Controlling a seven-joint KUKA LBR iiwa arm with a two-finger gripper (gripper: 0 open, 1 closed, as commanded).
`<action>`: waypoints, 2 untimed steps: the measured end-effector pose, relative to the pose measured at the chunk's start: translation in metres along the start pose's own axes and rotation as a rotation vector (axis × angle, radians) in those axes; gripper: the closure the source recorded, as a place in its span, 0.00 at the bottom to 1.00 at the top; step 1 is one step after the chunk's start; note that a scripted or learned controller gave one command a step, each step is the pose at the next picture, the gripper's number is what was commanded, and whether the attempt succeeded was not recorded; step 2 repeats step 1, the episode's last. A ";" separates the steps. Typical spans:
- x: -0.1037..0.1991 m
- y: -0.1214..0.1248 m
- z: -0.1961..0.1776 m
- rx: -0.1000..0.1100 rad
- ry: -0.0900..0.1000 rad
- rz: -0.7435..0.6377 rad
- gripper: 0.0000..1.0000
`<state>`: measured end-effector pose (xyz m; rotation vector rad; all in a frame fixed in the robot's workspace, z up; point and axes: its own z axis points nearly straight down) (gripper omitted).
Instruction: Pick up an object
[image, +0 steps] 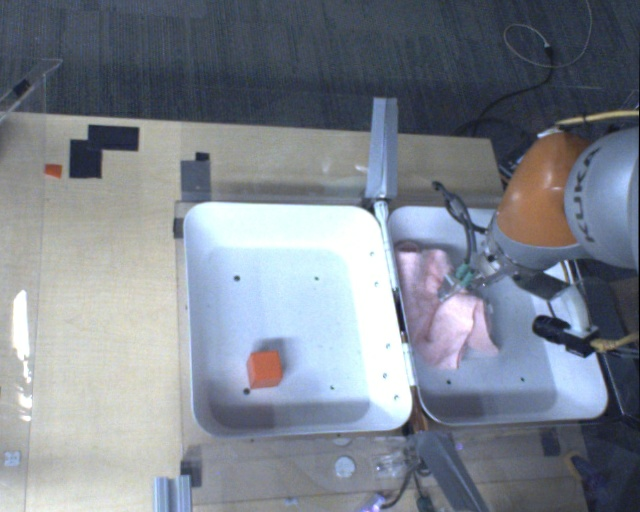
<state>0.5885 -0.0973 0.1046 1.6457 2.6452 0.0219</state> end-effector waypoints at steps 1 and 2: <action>0.001 0.079 -0.081 0.016 0.009 0.068 1.00; 0.001 0.079 -0.081 0.016 0.009 0.068 1.00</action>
